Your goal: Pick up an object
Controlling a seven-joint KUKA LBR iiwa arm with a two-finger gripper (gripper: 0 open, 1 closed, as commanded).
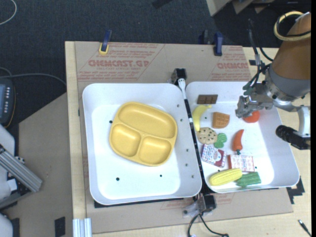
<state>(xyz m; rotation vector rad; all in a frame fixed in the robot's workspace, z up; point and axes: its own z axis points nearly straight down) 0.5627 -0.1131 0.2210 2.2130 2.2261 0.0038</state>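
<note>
Looking down at the bench, I see two white bins side by side. The left bin (98,147) carries a yellow divided plate (143,133), three compartments, sitting roughly mid-bin.

The right bin (281,157) has all the small stuff. Near its top left lies a brown chocolate bar (207,99). Below that is a banana (198,116) against the left wall, and a piece of toast (220,119) just beside it. Further down: a chocolate-chip cookie (206,135), a small green vegetable (220,139) touching the cookie's right side, and a red chili pepper (238,139) standing apart to the right. Under those are two red-and-white packets (212,155) and (242,162), side by side. At the front edge, a corn cob (225,177) lies next to a green leafy piece (248,179).

The gripper (248,107) sits over the upper right part of the right bin, arm coming in from the right with the orange band above it. A red tomato (253,116) lies right under the gripper, poking out at its lower right edge; most of it is hidden by the gripper body. Tomato and gripper overlap from this angle, but I can't tell whether they're touching. I can't tell how the gripper is set either, the body blocks it. I don't see the tomato held.

The chili pepper is the next nearest item, below the gripper and clear of it. The toast is to the gripper's left, near but apart.
</note>
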